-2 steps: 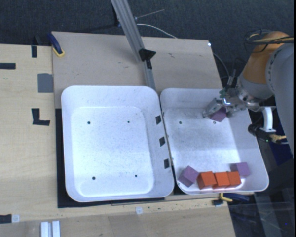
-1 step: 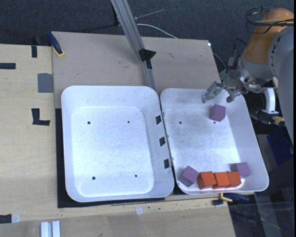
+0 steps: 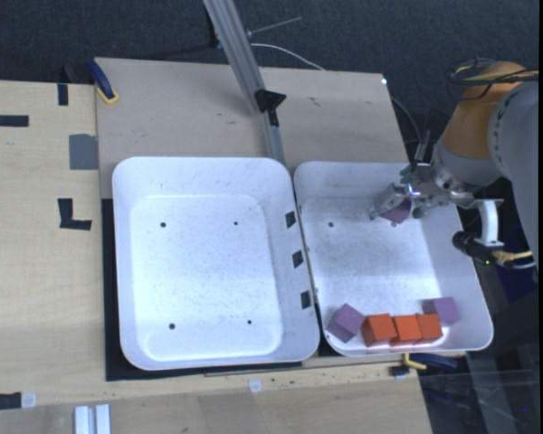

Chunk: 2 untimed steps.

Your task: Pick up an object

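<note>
Purple block [image 3: 397,213] pinched btwn tool [image 3: 400,202] fingers, over right bin [image 3: 362,242] on wood bench [image 3: 190,107].

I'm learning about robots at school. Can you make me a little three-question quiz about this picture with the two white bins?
1. True or false: the orange blocks lie in the right bin, along its near edge.
2. How many purple blocks lie beside the orange blocks at that near edge?
A) one
B) two
C) four
3. Fill in the missing word: the small purple block at the gripper is above the ____ bin.

Key
1. True.
2. B: one purple block sits at the left end of the orange row and another purple block at the right end.
3. Right.
</note>
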Motion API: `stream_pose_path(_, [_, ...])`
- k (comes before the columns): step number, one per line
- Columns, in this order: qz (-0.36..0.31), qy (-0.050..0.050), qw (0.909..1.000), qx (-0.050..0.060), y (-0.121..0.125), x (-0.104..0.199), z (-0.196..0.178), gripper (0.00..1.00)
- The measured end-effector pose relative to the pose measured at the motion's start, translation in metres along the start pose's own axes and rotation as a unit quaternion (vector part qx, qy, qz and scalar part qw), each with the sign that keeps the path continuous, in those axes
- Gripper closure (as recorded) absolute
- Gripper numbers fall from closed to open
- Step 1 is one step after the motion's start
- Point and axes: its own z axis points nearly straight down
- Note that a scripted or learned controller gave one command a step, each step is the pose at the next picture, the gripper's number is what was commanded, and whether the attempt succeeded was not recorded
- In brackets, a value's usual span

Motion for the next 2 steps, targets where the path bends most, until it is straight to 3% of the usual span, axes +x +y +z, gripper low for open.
stream_pose_path(1, [-0.001, 0.000, 1.0000, 0.002, 0.027, 0.041, 0.018, 0.00])
stream_pose_path(2, [-0.001, -0.001, 1.0000, 0.003, 0.025, 0.039, 0.008, 1.00])
